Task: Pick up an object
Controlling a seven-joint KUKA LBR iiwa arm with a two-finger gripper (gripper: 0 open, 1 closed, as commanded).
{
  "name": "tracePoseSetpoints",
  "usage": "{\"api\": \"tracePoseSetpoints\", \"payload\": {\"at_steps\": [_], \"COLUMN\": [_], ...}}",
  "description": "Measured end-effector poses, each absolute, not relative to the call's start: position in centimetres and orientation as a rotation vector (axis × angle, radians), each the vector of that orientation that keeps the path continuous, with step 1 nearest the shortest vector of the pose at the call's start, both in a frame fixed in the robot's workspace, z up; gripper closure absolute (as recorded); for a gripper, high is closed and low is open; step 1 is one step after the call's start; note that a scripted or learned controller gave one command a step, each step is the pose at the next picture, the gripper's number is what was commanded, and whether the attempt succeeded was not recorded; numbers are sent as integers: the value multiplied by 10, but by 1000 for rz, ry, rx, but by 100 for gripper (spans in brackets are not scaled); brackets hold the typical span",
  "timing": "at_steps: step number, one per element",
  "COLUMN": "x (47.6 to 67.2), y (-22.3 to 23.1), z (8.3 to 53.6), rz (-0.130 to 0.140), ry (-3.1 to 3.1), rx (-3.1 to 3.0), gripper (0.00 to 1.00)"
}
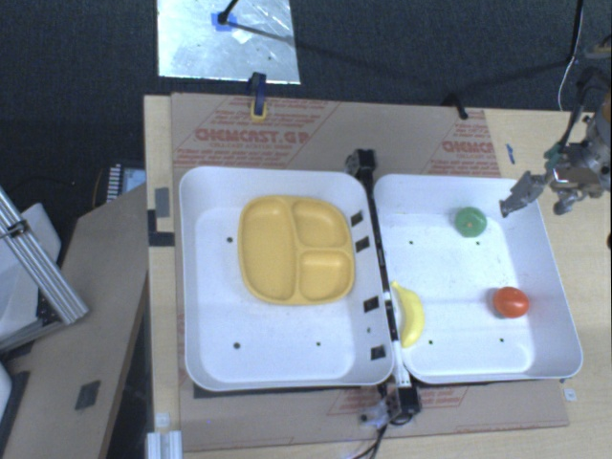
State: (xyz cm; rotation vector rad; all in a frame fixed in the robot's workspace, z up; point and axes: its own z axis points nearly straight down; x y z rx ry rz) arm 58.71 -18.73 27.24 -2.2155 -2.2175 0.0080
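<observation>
The right bin (478,352) holds three small things: a green round object (469,222) near its far side, a red-orange round object (511,301) toward the right, and a yellow banana (410,315) against the left wall. My gripper (535,201) hangs over the bin's far right corner, to the right of the green object and apart from it. It is open, with nothing between its fingers.
The left bin (215,352) carries a yellow divided plate (295,249) in its middle. A black divider with clips (375,256) runs between the two bins. Cardboard (287,132) lies under both bins, and a foil sheet (228,25) sits at the back.
</observation>
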Motion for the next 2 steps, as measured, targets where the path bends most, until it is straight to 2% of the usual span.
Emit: {"api": "tracePoseSetpoints", "payload": {"at_steps": [1, 2], "x": [589, 592], "y": [-187, -191], "z": [279, 217], "rz": [-1, 3], "ry": [-2227, -2221], "rx": [-2218, -2219], "gripper": [0, 0]}}
